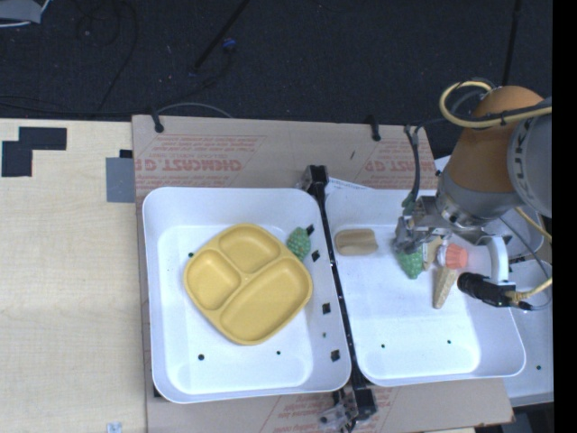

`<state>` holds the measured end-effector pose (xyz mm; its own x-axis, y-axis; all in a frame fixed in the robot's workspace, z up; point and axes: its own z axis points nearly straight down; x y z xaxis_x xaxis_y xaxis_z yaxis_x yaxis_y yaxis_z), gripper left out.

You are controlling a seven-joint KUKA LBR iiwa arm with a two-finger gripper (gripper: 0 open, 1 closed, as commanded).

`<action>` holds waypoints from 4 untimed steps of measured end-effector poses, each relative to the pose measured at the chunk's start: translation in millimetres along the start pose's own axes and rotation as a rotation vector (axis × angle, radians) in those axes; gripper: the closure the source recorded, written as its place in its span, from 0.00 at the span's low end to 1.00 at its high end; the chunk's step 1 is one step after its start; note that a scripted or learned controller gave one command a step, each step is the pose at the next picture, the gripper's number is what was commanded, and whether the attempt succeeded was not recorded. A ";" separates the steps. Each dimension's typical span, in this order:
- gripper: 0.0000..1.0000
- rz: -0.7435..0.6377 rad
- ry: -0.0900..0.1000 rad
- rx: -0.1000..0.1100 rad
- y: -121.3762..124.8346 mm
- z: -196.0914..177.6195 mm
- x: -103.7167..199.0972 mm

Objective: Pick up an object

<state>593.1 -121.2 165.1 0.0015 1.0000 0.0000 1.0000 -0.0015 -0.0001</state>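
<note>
While the gripper [413, 242] is hanging low in the right bin [424, 354] over a small green object [412, 263], I am judging this the grasp approach; closure I cannot tell. Next I am wanting a lift that brings it clear.

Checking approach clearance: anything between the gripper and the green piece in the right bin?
Nothing visible. The gripper sits right over the green piece in the right bin. The cone and the orange piece lie close beside it on the arm's side; the tan piece lies apart, toward the divider.
</note>
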 end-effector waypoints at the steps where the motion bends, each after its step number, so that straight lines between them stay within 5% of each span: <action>1: 1.00 -0.002 0.000 0.001 4.4 -42.4 -3.6; 2: 1.00 -0.002 0.000 -0.002 4.8 -94.9 -4.5; 4: 1.00 -0.005 0.001 0.005 -13.2 -82.8 91.0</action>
<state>580.1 -30.1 247.9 -0.0037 1.0000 0.0013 1.0000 0.0037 -0.0052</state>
